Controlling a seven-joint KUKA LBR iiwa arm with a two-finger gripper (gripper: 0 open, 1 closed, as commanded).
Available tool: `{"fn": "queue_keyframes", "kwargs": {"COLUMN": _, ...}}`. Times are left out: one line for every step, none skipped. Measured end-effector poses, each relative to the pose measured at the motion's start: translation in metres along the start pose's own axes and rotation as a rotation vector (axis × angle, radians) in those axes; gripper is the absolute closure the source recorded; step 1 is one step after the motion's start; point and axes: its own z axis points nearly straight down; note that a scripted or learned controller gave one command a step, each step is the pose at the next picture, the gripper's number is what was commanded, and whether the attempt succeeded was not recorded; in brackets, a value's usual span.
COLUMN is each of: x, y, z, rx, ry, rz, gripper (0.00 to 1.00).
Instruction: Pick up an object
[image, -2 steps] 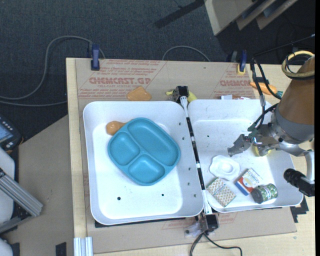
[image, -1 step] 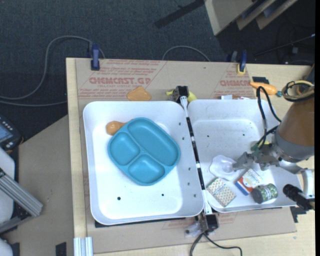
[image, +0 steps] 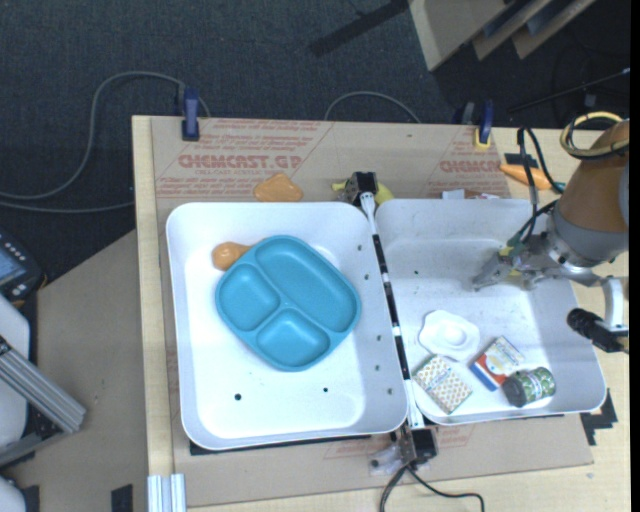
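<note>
You see the pincer (image: 497, 272) low over the right bin (image: 440, 235), its fingers spread apart with nothing between them. Below it, toward the bin's near edge, lie a white dish (image: 447, 334), a patterned packet (image: 443, 384), a small box (image: 496, 362) and a green can (image: 529, 386).

Robotics lab. Evidence: tabletop (image: 160, 300) with two white bins (image: 200, 300) fixed on a clamped board (image: 300, 150), cables (image: 120, 90) trailing over dark carpet (image: 80, 50), an industrial arm (image: 595, 200) mounted alongside.
</note>
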Motion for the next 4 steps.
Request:
{"fn": "queue_keyframes", "kwargs": {"x": -0.006, "y": 0.056, "z": 0.0, "rx": 0.009, "ry": 0.015, "rz": -0.003, "gripper": 0.0}}
{"fn": "queue_keyframes", "kwargs": {"x": -0.007, "y": 0.074, "z": -0.01, "rx": 0.019, "ry": 0.017, "rz": 0.0, "gripper": 0.0}}
{"fn": "queue_keyframes", "kwargs": {"x": -0.012, "y": 0.076, "z": -0.023, "rx": 0.005, "ry": 0.002, "rz": 0.0, "gripper": 1.0}}
{"fn": "queue_keyframes", "kwargs": {"x": 0.056, "y": 0.071, "z": -0.007, "rx": 0.005, "ry": 0.003, "rz": -0.003, "gripper": 1.0}}
